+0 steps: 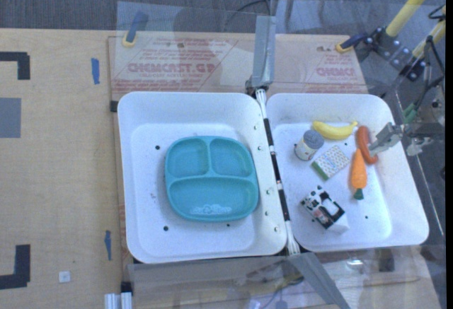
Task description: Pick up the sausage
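The bench [56, 159] is big and made of wood. Two white bins sit on it side by side. The left bin [134, 117] has a blue-green plate [211, 179] in it. The right bin [403, 216] has all the small things in it.

The gripper [386, 138] reaches in over the right edge of the right bin. It is grey and a bit blurry. I cannot tell if it is open or closed. I see nothing held in it.

The carrot [357, 172] is orange and lies near the right side of the bin, with its green end pointing down in the view. The banana [334, 130] lies near the top of the bin. The sausage [364, 143] is red and a little bent. It lies between the banana and the carrot, and its lower end looks like it touches the top of the carrot.

What could go wrong? The sausage and the carrot are so close that the gripper might grab the carrot too, or push it away. The sausage is round and smooth, so I think it could roll or slip out. The bin wall is close by, and the gripper could bump it.

The sausage is just to the left of the gripper tip in the view. They look very close, maybe touching, but I cannot be sure. I think the gripper needs only a tiny move to get around it.
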`<move>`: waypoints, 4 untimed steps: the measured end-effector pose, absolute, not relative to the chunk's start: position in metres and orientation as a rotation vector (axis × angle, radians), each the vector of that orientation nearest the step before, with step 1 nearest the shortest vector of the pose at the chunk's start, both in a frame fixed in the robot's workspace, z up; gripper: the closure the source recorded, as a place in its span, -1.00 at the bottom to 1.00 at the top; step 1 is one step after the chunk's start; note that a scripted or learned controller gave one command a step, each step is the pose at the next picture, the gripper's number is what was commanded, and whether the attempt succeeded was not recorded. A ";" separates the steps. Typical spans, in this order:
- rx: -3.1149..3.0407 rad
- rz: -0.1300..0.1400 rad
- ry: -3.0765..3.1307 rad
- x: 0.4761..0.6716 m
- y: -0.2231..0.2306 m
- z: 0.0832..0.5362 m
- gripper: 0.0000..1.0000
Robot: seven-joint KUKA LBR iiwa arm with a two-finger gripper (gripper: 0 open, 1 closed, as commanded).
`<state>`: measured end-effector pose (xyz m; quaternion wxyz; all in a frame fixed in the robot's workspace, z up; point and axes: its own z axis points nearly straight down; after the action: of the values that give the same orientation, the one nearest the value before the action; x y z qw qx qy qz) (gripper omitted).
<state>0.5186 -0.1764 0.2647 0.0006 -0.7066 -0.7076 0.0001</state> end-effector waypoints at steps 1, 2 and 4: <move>-2.119 -0.001 -2.321 0.578 -0.171 0.193 -1.00; -2.169 -0.019 -2.292 0.595 -0.195 0.105 -1.00; -2.059 -0.041 -2.380 0.645 -0.205 0.099 -1.00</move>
<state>0.6446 -0.2049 0.0993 -0.0029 -0.6543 -0.7561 -0.0130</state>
